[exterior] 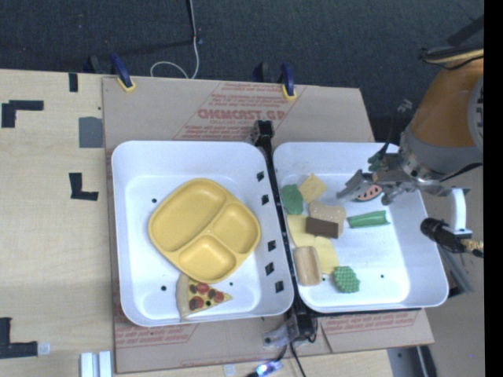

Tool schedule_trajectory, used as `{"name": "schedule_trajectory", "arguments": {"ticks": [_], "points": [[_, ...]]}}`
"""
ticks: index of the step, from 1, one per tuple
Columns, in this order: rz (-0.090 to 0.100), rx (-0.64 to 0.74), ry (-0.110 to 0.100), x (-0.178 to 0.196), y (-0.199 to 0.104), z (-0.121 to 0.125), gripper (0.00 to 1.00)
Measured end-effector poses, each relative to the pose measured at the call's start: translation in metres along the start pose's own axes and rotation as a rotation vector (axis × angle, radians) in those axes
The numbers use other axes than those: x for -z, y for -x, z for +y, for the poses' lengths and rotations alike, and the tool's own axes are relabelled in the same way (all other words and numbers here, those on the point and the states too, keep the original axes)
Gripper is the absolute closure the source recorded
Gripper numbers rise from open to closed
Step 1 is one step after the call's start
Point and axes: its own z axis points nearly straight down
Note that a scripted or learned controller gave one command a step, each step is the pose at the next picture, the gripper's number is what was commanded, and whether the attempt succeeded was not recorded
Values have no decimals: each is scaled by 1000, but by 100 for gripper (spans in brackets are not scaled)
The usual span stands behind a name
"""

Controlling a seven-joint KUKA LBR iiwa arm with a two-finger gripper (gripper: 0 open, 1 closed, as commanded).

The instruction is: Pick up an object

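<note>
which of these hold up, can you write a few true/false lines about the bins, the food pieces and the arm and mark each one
1. The yellow divided plate lies in the left bin. True.
2. The pizza slice sits on top of the plate. False: it lies on the bin floor beside the plate's near edge.
3. The gripper hangs over the right bin. True.
4. The green stick lies in the left bin. False: it is in the right bin.
5. The brown block rests among the pale yellow pieces. True.
</note>
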Motion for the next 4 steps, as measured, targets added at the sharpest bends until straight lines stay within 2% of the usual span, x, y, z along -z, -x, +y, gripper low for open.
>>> {"name": "schedule_trajectory", "arguments": {"ticks": [1,2,3,4], "points": [[4,0,-14,-116,-26,-36,0],[-4,2,10,-121,-16,53,0],[0,-4,-2,-123,-32,-74,0],[4,-1,0,-112,-34,-71,100]]}}
